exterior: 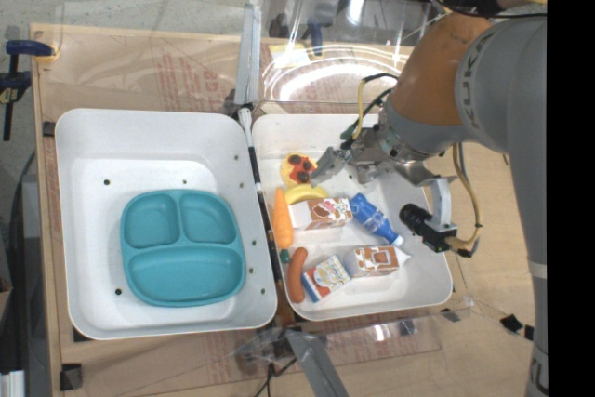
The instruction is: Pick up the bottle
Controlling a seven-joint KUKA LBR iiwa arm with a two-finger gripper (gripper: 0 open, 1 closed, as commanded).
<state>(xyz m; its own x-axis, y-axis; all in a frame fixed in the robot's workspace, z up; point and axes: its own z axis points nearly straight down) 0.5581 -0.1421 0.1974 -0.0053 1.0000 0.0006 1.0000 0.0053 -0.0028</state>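
Bins, 2 of them, sit side by side on my bench. My gripper (327, 165) hangs over the far part of the right bin (423, 279), just beside a yellow toy with dark spots (297, 167); I cannot tell how it is set. The bottle (375, 219), blue and white, lies tilted near the bin's middle, to the near right of my gripper. Around it lie a banana (304, 193), carrot (282, 218), sausage (297, 274) and 3 small cartons (327, 213). The left bin (84, 144) holds a teal divided plate (182, 248).

Arm (483, 79) cut by right edge; tool (327, 165) fingers indistinct
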